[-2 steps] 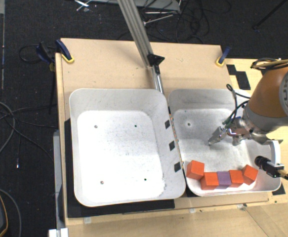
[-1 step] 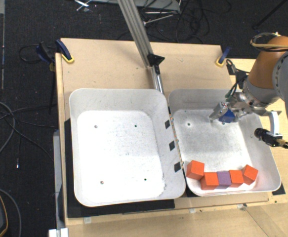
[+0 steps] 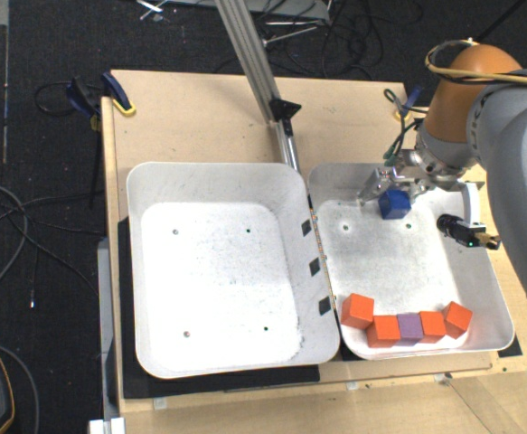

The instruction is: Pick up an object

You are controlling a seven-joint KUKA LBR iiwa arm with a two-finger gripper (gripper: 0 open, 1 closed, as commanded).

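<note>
My gripper (image 3: 395, 193) hangs over the far part of the right bin (image 3: 480, 278), reaching in from the right. A small blue block (image 3: 394, 206) sits between its fingers, and the gripper is shut on it. Along the near edge of the same bin lies a row of blocks: an orange block (image 3: 358, 309) at the left, another orange block (image 3: 385, 330), a purple block (image 3: 409, 326), and two more orange ones ending at the right (image 3: 458, 318).
The left bin (image 3: 155, 188) lies beside the right one, with a black divider strip (image 3: 315, 265) between them. A slanted metal pole (image 3: 254, 57) crosses the far side of the bench. A black part of the arm (image 3: 462, 231) juts over the right bin.
</note>
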